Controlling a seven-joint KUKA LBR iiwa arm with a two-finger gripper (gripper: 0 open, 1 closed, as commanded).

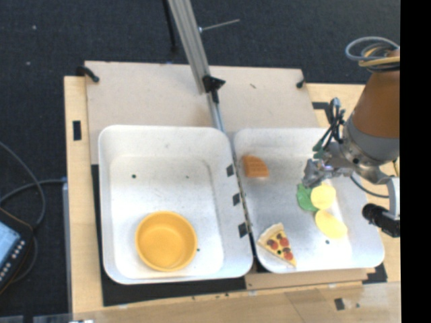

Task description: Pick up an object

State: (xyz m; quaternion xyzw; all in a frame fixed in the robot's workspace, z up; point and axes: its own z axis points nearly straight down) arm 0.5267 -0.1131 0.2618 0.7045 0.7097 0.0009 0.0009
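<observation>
Item: two-finger metal gripper (315,174) on the grey arm with the orange band (377,113), entering from three o'clock and hanging low over the right shallow white plastic bin (269,147); whether its fingers stand apart or together cannot be told. Just at its five o'clock: a round yellow lemon-like piece (324,196) lying over a flat green leaf-shaped piece (305,199), not gripped. At six o'clock of that, a second pale yellow rounded piece (332,225). At nine o'clock of the gripper: a small tan bread-like block (255,167). Near that bin's bottom left corner: a toy pizza slice with red dots (277,243). Left shallow white plastic bin (135,140): one round yellow-orange plastic bowl (166,240), upright, toward six o'clock.
</observation>
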